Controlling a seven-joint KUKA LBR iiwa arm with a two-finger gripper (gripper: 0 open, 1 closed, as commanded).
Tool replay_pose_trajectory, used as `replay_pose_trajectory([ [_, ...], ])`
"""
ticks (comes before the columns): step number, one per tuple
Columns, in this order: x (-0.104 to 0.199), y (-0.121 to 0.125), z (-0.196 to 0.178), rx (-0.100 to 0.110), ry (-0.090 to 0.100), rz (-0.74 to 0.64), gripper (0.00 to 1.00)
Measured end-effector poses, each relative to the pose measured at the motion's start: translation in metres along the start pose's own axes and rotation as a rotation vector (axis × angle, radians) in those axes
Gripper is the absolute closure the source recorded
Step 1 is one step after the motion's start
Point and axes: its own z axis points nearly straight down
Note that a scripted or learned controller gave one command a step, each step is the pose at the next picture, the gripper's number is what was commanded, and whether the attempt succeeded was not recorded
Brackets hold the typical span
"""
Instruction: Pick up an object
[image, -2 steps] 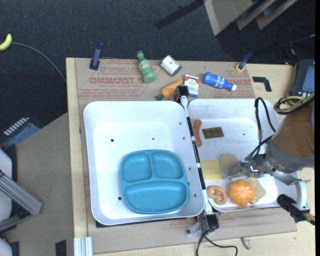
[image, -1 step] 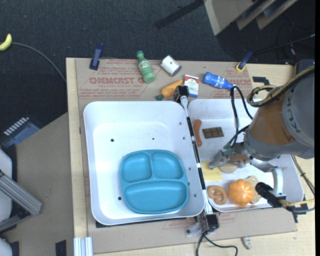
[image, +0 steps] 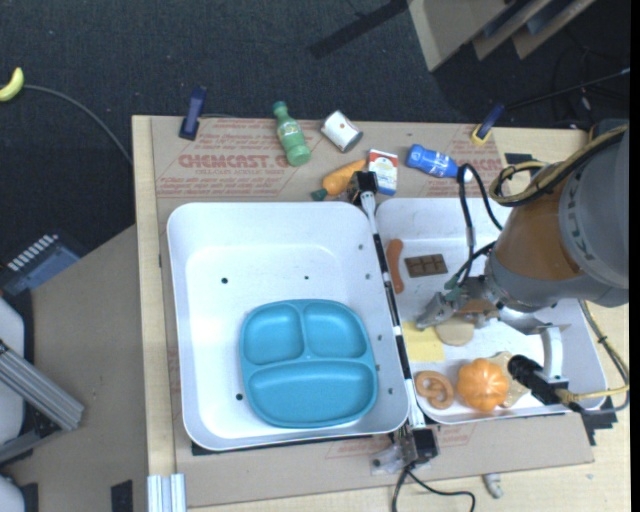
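My gripper (image: 447, 311) reaches down into the right bin (image: 425, 215), its tips low over a pale beige round piece (image: 455, 333) and next to a yellow flat slice (image: 423, 346). The grey arm with its orange band (image: 535, 245) covers the bin's right half. Nearer the front lie an orange pumpkin-like toy (image: 482, 384) and a pretzel (image: 433, 387). A brown chocolate bar (image: 427, 265) and a reddish sausage (image: 396, 263) rest toward the back. Nothing is visibly between the fingers.
The left bin (image: 200, 250) holds a blue divided plate (image: 308, 362). Behind the bins on the cardboard lie a green bottle (image: 292, 135), a white cup (image: 341, 130), a small carton (image: 382, 170), a blue can (image: 432, 160) and blue clips. Black cables loop over the right bin.
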Motion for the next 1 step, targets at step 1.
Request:
replay_pose_trajectory([
  [1, -0.0004, 0.0202, -0.0001, 0.0, 0.0, 0.0, 0.0],
])
